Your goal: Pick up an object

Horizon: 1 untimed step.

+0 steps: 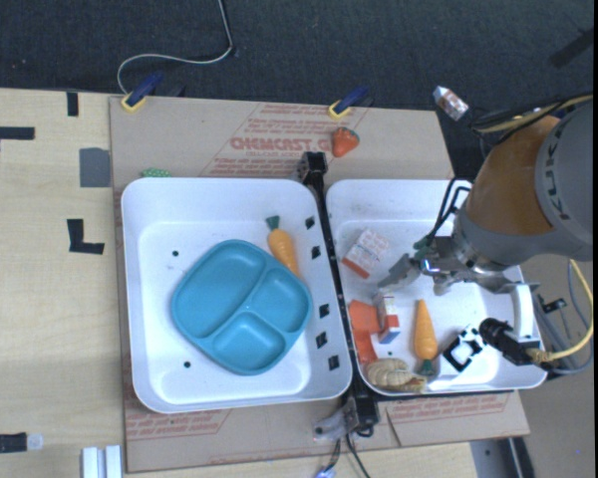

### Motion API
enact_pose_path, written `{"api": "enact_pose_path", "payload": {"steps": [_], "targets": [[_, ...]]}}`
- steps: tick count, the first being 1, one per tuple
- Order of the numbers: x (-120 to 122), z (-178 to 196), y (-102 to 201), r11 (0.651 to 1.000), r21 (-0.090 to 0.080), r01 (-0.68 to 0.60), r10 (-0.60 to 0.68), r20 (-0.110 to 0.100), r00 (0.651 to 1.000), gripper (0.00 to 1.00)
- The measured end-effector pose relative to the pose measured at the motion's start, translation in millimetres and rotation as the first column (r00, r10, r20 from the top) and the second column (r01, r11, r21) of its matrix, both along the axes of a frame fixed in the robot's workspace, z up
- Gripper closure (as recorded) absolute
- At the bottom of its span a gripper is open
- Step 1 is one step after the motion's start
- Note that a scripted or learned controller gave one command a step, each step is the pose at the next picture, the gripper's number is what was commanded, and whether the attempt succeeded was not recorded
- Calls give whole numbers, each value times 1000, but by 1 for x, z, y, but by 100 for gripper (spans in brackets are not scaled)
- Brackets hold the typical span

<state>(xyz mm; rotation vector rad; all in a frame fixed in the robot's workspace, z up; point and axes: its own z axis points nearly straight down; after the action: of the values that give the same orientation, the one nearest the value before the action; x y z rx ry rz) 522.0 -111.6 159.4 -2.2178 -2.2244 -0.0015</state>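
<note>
A: Entry, single overhead view. Where is the hand [411, 273]?

B: Over the right bin [434, 189], arm [523, 202] reaching in from the right edge, orange band above the wrist. The fingers [394, 276] point left and slightly down in the view and stand apart. Nothing sits between them.

A: Candidate objects relative to the hand?

B: Just up-left of the fingertips: a small white packet with red print [364, 251]. Below and left of the hand: an orange-red block [362, 329] with a small white and red box [389, 319] beside it. Directly below the hand: an orange toy carrot [425, 330], upright in the view. Further below, at the bin's near wall: a beige coiled item [392, 372]. Below and right of the hand: a black and white piece [465, 348]; cannot identify it.

A: Anything touching the hand?

B: Cannot tell for the packet; the fingertip is close to it. The rest lie apart from the hand.

A: Left bin [149, 267]?

B: Well left of the hand: a blue divided plate [241, 307] and a second carrot [282, 248] at its upper right edge. A red toy [345, 142] sits on the surface [40, 267] above both bins.
</note>
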Motion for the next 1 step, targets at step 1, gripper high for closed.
{"api": "enact_pose_path", "payload": {"steps": [1], "targets": [[-14,-13,-34,1000,-2,3,-3,-2,1000,0]]}}
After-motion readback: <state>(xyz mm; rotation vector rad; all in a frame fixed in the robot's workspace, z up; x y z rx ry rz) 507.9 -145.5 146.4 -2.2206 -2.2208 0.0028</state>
